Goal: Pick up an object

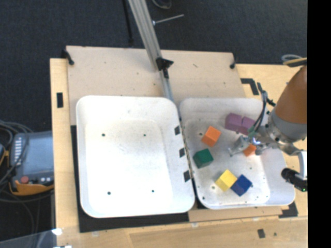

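Now the gripper (245, 148) sits low in the right bin (269, 198), metal fingers closed on a small orange block (250, 150), near the matte purple block (239, 122).

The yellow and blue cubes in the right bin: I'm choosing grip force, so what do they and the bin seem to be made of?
The yellow cube and the blue cube look like painted wood or hard plastic: flat, even colour, crisp edges, no sheen. Which one, the view leaves open. The shallow white right bin looks like smooth moulded plastic, with rounded corners and a faint gloss.
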Tool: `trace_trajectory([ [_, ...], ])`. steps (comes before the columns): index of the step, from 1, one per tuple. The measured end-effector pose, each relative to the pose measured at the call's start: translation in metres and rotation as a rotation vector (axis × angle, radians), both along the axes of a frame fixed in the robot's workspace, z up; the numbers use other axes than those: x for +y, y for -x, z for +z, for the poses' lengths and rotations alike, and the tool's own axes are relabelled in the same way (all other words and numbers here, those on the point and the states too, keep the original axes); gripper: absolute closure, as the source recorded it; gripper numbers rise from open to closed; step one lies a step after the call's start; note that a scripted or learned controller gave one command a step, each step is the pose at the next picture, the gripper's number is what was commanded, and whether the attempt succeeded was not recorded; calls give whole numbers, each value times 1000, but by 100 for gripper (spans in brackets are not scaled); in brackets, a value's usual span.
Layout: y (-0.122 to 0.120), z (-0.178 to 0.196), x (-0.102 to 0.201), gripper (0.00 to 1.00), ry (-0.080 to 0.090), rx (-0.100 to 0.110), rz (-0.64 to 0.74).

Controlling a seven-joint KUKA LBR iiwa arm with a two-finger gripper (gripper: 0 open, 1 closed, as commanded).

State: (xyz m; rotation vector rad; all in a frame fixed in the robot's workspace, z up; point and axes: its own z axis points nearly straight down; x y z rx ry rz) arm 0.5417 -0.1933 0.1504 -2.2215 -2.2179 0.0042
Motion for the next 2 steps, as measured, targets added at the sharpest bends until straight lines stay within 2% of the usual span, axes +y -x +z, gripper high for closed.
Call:
trace_trajectory([
  [1,-5,-31,-4,0,9,-21,0],
  [2,-2,-27,-3,100,5,-12,-6],
])
